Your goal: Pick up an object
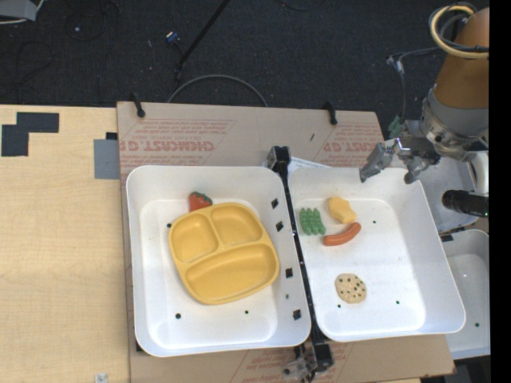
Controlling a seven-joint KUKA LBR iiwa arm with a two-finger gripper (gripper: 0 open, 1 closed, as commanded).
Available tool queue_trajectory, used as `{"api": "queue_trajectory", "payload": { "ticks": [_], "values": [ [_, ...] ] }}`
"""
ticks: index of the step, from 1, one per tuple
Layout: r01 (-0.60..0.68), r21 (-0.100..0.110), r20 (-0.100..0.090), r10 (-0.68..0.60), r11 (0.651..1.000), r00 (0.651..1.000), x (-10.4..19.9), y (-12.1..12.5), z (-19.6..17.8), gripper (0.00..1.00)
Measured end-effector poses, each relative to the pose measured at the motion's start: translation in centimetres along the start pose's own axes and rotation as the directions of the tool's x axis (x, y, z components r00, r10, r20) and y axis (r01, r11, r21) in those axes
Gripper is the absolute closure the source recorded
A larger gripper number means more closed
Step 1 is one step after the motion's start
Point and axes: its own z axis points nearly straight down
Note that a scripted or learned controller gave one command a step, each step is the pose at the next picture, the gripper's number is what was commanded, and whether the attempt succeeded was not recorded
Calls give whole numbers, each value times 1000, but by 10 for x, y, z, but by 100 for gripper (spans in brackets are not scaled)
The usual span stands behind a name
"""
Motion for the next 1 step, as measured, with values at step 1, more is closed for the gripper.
{"api": "queue_trajectory", "payload": {
  "ticks": [1],
  "values": [
    [2,-13,2,-2,1000,1000,0,2,-8,0]
  ]
}}
